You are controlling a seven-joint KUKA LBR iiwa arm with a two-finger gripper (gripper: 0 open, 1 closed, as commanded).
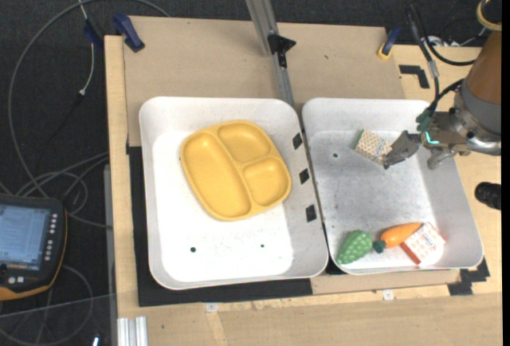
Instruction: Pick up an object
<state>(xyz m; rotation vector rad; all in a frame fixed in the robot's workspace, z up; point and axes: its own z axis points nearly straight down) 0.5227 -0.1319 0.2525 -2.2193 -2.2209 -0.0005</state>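
Orange and green, a toy carrot [388,237] is lying beside a small orange-and-white box [424,243] at the right bin's [351,194] near edge. Farther back, a patterned packet [370,145] is sitting just beside the gripper [417,150], whose spread fingers are gripping nothing. A yellow divided plate [235,170] is resting in the left bin [170,257].

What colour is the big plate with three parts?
The plate is yellow, seen best in the camera view, lying in the left bin.
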